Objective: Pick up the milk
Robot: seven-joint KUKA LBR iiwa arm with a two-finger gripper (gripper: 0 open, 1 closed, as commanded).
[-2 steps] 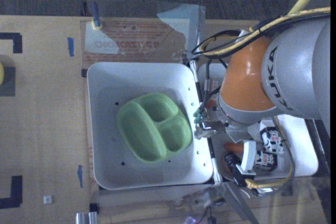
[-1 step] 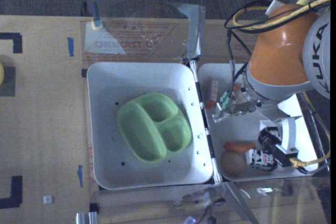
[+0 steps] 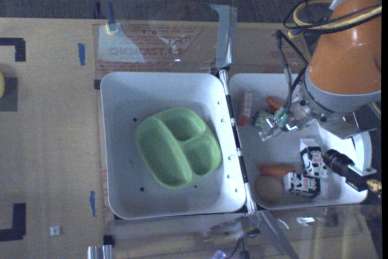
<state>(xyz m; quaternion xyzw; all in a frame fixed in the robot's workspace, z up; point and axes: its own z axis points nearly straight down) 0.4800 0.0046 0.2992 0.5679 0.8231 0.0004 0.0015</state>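
Note:
Two small cartons with black-and-white cow patches lie in the right bin [image 3: 357, 191]. One milk carton [image 3: 312, 162] is near the bin's middle right and the other carton [image 3: 302, 185] is just below it, by the front wall. My gripper [image 3: 271, 124] hangs low over the left middle of this bin, up and to the left of both cartons and apart from them. A small greenish thing [image 3: 263, 120] shows right at the gripper's tip; I cannot tell whether it is held.
A green divided plate [image 3: 177, 147] lies in the left bin [image 3: 121, 100]. The right bin also holds a slim white and red box [image 3: 246, 105], an orange carrot [image 3: 276, 170], another orange piece [image 3: 274, 102] and a brown round item [image 3: 270, 189].

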